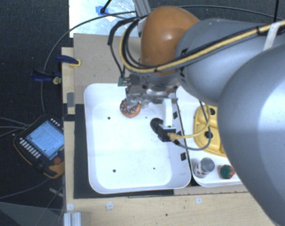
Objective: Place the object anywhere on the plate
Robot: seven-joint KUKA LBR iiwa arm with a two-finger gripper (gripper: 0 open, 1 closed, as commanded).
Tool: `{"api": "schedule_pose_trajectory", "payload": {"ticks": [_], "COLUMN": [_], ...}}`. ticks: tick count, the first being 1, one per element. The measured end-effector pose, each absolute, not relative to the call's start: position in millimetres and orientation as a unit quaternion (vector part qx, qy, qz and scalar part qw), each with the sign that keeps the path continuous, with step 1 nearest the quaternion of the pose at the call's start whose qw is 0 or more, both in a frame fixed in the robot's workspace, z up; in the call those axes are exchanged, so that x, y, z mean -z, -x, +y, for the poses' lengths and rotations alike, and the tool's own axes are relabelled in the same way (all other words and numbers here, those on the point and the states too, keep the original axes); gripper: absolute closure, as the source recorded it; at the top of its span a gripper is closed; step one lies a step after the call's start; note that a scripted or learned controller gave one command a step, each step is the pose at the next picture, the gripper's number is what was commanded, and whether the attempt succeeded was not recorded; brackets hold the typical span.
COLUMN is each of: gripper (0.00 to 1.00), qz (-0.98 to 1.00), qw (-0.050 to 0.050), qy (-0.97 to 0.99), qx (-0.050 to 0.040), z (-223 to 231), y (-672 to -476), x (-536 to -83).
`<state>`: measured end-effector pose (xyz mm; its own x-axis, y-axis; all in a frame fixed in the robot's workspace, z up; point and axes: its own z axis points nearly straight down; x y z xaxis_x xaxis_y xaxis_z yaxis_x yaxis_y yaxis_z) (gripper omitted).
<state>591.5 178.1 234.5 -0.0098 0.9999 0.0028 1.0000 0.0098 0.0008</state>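
A small round brown object point(129, 109) lies in the left white bin point(128, 159), near its far edge. My gripper point(134, 97) hangs straight over it, its tip right at the object's top, and hides the object's upper part. Whether the two touch I cannot tell. The yellow plate point(204, 131) sits in the right bin point(213, 181), mostly covered by my arm. A black cable connector point(159, 128) dangles from the wrist between the object and the plate.
In the right bin's near corner sit a small grey and white item point(206, 166) and a green and red ball point(225, 172). A teach pendant point(42, 144) rests left of the bench. Blue clamps point(62, 60) grip the bench's left edge.
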Motion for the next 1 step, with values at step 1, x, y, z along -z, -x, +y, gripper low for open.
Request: {"api": "schedule_pose_trajectory", "payload": {"ticks": [1], "gripper": [0.00], "qz": [-0.709], "qw": [0.000], "qy": [0.705], "qx": [0.0006], "z": [175.1], "y": [-592.1], "x": [-234.3]}}
